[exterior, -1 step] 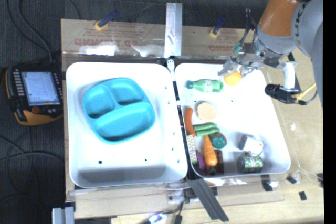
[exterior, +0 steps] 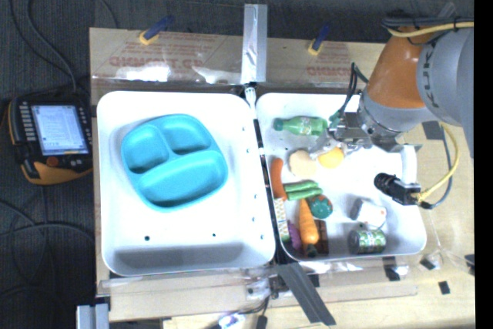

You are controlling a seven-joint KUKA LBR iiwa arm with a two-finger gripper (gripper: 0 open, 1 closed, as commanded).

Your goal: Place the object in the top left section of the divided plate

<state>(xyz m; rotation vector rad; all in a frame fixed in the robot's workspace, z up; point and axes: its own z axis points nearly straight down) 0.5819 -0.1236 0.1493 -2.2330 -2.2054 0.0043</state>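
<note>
Dark carpet surrounds bench; two white bins side by side. Left bin holds blue divided plate, tilted, all three sections bare; its top left section sits toward far-left of plate. Right bin holds clutter: green bottle at far side, pale egg-shaped item, yellow lemon-like item, green pepper, carrot, green can near right corner. Arm enters from right. Gripper low over right bin, just beside and above yellow item. Finger opening: cannot tell; contact with yellow item unclear. Handheld pendant lies left of bench.
</note>
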